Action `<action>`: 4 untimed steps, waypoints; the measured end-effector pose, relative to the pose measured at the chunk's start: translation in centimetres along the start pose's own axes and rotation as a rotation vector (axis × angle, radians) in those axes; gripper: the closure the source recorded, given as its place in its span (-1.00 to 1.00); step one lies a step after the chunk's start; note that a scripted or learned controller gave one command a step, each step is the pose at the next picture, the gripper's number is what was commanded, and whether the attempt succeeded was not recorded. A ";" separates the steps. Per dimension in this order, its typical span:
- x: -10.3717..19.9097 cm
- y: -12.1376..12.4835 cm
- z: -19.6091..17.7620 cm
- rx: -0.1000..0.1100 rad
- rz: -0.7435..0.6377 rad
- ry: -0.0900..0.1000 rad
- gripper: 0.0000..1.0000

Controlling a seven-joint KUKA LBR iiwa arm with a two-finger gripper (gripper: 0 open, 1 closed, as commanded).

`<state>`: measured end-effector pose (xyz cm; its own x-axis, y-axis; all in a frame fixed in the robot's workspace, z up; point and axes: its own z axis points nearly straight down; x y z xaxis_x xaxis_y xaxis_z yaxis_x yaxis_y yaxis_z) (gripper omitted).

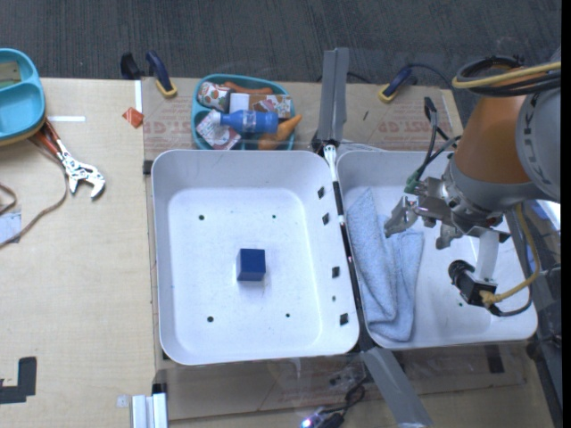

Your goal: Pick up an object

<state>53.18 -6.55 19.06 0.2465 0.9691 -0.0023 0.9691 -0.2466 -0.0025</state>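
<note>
Two shallow white bins sit side by side on the bench (pixel 71 283). In the left bin (pixel 178 239) a small blue block (pixel 252 264) rests on the floor a little below the middle, well apart from every wall. The right bin (pixel 464 328) holds a pale blue cloth (pixel 384 266), rumpled and laid in a long strip along its left wall, from near the far edge down toward the near corner. The grey arm (pixel 508 141) with its orange band reaches in from the right and hangs over the right bin, the gripper (pixel 419 221) just beside the cloth's upper right edge; from here I cannot tell whether the fingers are apart or together, or whether they touch the cloth. Beyond the far edge of the left bin stands a blue bowl (pixel 243 114) full of small mixed items. A wrench (pixel 76 169) lies toward the bench's far left edge, next to a light blue tray (pixel 18 96) at that corner.
</note>
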 end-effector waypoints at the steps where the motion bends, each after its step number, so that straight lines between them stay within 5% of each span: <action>1: -5.4 3.2 2.3 0.000 -0.064 0.000 -1.00; 2: -0.4 4.9 -1.2 -0.003 -0.288 0.001 -1.00; 3: -3.9 7.2 -5.5 -0.005 -0.502 -0.001 -1.00; 4: -9.8 4.2 -0.1 -0.001 -0.348 0.001 -1.00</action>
<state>54.86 -17.13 19.19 -0.0984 0.9951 -0.0008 0.9951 0.0984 -0.0025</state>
